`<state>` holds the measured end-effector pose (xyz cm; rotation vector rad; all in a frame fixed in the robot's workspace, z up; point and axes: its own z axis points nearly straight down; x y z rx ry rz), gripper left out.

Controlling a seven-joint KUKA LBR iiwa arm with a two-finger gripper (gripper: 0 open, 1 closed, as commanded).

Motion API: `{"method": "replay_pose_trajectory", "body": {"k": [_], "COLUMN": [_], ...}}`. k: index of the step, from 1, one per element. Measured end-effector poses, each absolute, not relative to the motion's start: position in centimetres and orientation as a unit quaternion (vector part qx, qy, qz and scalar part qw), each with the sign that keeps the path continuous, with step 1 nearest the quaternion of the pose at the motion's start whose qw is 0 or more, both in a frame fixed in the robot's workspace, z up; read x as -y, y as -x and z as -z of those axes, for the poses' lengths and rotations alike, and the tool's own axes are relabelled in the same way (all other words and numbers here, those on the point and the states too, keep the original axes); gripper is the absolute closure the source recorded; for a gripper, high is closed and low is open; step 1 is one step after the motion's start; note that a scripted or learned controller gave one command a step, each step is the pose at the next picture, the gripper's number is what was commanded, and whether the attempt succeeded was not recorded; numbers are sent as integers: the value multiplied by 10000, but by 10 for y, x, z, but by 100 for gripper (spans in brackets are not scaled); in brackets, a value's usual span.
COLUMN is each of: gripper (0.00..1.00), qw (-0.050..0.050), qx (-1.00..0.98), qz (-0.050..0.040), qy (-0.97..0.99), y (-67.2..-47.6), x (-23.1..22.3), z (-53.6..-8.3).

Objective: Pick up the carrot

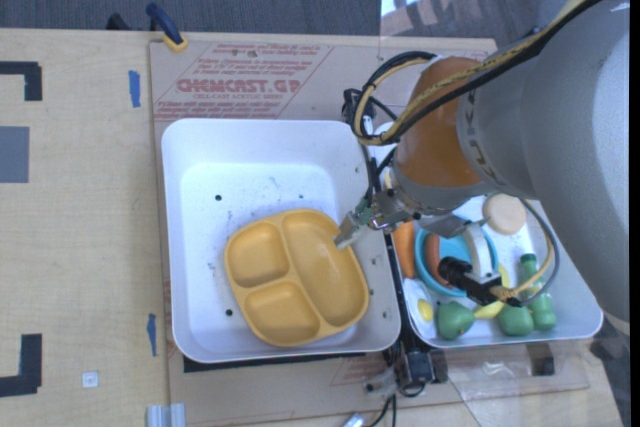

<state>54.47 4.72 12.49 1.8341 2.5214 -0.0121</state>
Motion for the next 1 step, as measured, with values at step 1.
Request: {"method": "replay_pose_trajectory", "body": {"k": [1], "gripper": [100], "qw": [194], "qx": [-8046], "qz": [84], "qy": [-5934], "y": [-547], "x": [-36], "z": [-135]}}
